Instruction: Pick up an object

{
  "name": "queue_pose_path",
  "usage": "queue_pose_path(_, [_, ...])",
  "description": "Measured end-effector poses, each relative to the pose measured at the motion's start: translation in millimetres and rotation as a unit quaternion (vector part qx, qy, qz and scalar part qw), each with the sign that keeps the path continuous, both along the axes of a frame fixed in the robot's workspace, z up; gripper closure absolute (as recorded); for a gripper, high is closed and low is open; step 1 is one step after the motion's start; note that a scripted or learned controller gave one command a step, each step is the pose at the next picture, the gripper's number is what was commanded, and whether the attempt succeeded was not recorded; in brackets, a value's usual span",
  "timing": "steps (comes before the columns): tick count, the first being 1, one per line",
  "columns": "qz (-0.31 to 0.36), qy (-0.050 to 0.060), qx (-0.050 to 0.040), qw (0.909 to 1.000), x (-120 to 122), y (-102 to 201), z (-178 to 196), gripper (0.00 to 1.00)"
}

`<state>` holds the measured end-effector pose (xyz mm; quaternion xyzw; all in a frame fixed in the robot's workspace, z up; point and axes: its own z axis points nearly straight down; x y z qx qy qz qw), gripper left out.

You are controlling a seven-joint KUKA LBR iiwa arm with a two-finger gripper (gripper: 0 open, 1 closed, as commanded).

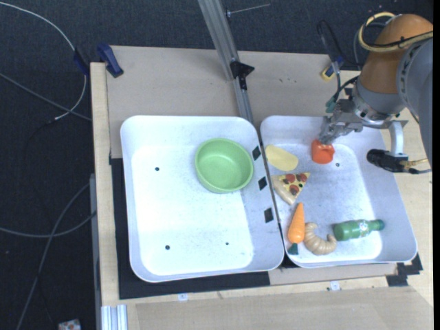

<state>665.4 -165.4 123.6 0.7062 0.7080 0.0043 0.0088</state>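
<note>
My gripper hangs over the far part of the right bin, coming in from the right. Directly below it, and touching or nearly touching its tip, is a small red-orange object; I cannot tell whether it rests on the bin floor or is held. Also in the right bin are a pale yellow flat piece, a toy pizza slice, a carrot, a croissant and a green bottle lying on its side. A green bowl stands in the left bin.
A slanted metal pole runs down from the top to the gap between the bins. The wooden bench surrounds the bins, with blue clamps at its far corners. White floor shows around the bowl in the left bin.
</note>
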Motion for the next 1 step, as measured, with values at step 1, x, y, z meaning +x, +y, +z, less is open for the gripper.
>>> queue_pose_path(1, [0.000, 0.004, 0.0033, 1.0000, 3.4, 6.9, 67.2, 1.00])
